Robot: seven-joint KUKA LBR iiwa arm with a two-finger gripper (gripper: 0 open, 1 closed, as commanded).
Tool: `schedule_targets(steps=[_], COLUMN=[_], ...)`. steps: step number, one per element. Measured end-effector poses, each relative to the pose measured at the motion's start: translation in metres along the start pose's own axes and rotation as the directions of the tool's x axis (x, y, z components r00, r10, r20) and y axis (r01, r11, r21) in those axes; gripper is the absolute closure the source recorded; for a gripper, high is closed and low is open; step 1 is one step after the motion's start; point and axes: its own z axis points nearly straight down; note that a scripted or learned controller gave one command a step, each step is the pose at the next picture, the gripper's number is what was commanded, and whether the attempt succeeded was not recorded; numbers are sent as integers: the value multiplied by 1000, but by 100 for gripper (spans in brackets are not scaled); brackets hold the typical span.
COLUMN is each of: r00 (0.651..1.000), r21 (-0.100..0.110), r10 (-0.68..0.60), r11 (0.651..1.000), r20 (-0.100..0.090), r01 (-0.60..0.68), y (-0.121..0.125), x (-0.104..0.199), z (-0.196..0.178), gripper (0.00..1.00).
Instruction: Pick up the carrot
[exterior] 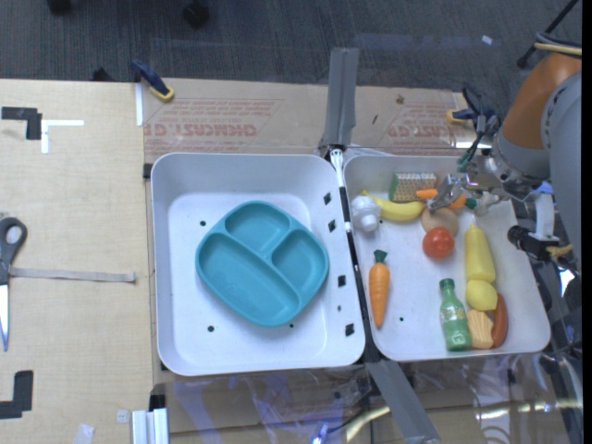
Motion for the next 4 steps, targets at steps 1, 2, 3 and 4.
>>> schedule_targets(steps=[1, 2, 3, 4], r00=[1000, 1000, 996, 926], r21=[-3, -3, -5, 28], r10=[-5, -5, 89, 378], r11=[1000, 1000, 996, 925], r20=[3, 3, -7, -7], r01=[5, 5, -89, -378], y=[1, 1, 25, 19], x=[1, 1, -8, -7], z=[-11, -11, -1, 0], gripper=[100, 0, 0, 0])
